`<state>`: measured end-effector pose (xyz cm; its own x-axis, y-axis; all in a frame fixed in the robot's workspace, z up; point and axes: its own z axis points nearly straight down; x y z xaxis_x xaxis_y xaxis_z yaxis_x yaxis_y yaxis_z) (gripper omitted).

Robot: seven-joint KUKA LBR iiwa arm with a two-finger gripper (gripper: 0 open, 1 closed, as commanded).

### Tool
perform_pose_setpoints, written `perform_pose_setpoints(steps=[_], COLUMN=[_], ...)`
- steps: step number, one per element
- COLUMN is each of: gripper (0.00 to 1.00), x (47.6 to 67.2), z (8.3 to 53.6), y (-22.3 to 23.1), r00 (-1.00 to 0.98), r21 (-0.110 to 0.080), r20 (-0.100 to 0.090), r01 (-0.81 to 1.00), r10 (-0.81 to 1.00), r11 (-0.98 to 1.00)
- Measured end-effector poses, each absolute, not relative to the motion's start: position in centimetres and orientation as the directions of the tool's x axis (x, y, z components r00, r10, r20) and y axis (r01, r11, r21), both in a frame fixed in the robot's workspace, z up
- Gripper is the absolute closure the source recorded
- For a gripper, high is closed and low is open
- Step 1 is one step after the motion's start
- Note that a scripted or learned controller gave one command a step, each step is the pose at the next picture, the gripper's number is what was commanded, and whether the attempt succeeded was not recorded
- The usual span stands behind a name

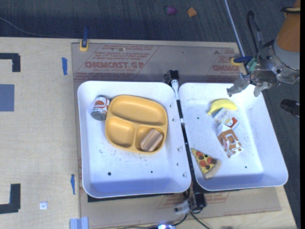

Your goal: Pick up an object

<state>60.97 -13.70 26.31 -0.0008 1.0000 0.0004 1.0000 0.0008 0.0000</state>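
The grey arm with its orange band enters from the right, and most of it is cut off by the picture's edge. Its two-finger gripper [246,86] hangs over the far rim of the right shallow white bin [271,142], and the two grey fingers stand apart with nothing between them, so the tool is open and bare.

In the right bin a small yellow plastic banana [222,106] lies near the far left part, its curved long axis running left to right, well apart from the fingertips. Just near of it, touching or almost touching, lies a white and orange printed packet [228,134]; its long axis runs far to near, leaning slightly to the right. The print on it is too small to read. A toy pizza slice [206,162] with red dots rests near the bin's left wall, its tip pointing far and left.

In the left shallow white bin [90,166] sits a yellow plastic tray with three compartments [136,122]. A tan oval block [151,140], perhaps a toy bread roll, lies in the near right compartment. A small red and white can [100,107] lies on its side against the tray's far left edge, its label unreadable.

The brown board [143,61] under the bins carries red lettering that reads roughly "CHEMCAST GP"; the same print near the right corner is partly hidden by the gripper.
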Motion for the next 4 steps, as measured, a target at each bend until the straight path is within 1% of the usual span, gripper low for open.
perform_pose_setpoints(steps=[1,2,3,4], gripper=[0.0,0.0,1.0,1.0], x=[59.6,54.5,54.6,48.1], z=[14.1,9.3,10.4,18.5], y=[-14.1,-13.9,-13.9,-6.9], r00=[0.001,0.0,0.001,-0.001], r21=[-0.002,0.002,0.006,-0.001], r20=[0.0,-0.001,-0.002,0.001], r01=[1.0,1.0,1.0,1.0], r10=[1.0,1.0,1.0,1.0], r11=[-0.001,0.0,-0.001,0.001])
